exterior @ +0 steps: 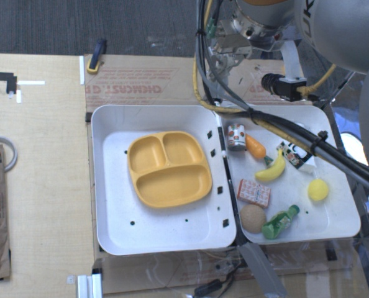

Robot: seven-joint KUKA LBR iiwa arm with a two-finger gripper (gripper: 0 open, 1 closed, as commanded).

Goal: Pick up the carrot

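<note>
The carrot is small and orange with a green tip. It lies in the back left part of the right bin, between a small can and a banana. My gripper hangs high behind the bins' back rim, over the cardboard, well above and behind the carrot. Cables and the wrist crowd around it. Nothing is visibly held.
The right bin also holds a lemon, a pink box, a brown round item, a green bottle and a small black-and-white object. A yellow divided plate sits in the left bin. Black cables cross above the right bin.
</note>
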